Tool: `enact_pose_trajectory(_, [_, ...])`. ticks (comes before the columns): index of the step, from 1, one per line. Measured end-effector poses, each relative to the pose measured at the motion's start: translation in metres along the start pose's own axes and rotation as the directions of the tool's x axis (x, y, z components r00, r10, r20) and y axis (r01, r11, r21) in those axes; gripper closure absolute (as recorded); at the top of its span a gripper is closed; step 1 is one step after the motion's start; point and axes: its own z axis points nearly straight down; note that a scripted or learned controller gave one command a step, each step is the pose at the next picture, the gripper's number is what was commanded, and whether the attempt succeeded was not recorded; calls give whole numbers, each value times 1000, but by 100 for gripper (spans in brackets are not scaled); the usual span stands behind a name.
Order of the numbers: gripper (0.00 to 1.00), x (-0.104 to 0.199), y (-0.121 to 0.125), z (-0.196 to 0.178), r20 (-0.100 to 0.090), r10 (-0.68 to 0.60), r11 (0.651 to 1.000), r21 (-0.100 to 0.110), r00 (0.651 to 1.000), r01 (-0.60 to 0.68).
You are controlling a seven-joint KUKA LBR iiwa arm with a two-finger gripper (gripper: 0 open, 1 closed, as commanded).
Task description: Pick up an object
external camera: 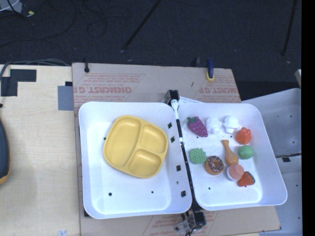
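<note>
My tool's state I cannot tell. The left bin (93,191) carries a yellow divided plate (136,146). The right bin (266,191) carries the toy food: purple grapes (197,126), two white pieces (222,124), a red-orange pepper (243,135), a green ball (245,152), a drumstick (229,152), a green cluster (197,155), a doughnut (214,164) and a strawberry (246,179).

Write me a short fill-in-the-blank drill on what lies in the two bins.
1. The yellow divided plate lies in the ____ bin.
2. The purple grapes lie in the ____ bin.
3. The plate has ____ compartments.
4. The chocolate doughnut lies just right of the ____ toy.

Missing words: left; right; three; green
</note>
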Motion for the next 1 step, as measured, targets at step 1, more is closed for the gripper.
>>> enact_pose_trajectory(1, [100, 18, 0, -21, 0, 0, 1000, 1, 1000, 0])
